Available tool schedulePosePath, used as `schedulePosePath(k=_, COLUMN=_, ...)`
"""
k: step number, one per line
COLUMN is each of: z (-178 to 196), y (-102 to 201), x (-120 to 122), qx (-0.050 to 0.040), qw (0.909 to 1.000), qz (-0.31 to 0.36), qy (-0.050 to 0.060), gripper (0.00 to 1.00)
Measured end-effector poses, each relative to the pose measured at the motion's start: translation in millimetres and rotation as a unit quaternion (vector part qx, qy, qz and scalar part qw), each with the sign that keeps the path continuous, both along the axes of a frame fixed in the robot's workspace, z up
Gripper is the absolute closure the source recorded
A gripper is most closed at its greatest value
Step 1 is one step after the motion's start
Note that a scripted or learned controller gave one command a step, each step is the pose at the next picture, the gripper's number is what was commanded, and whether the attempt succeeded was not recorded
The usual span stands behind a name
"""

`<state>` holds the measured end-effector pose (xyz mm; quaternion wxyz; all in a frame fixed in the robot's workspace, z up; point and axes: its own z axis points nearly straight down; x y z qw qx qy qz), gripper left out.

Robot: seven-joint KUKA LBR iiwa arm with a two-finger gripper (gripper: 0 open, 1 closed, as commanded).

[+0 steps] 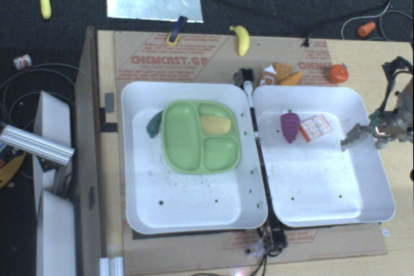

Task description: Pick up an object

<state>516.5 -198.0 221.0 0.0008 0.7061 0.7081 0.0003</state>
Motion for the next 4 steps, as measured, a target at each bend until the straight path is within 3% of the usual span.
schedulePosePath(k=1, z=-118.4, y=43.7, x=38.5, qx=0.0024, qw=1.0000, qz=0.003, qy=0.004, gripper=0.00)
schedulePosePath(k=2, z=-137.2, y=71.6, x=93.2, qx=0.0004, qw=1.0000, qz=0.003, qy=-0.001, gripper=0.00)
schedulePosePath(k=3, z=-136.2, y=111.0, x=128.8, qx=0.0010, qw=1.0000, qz=0.003, qy=-0.001, gripper=0.00)
schedulePosePath(k=4, z=-135.7, y=95.0, x=142.6, qx=0.0007, qw=1.0000, qz=0.001, qy=0.001, gripper=0.00)
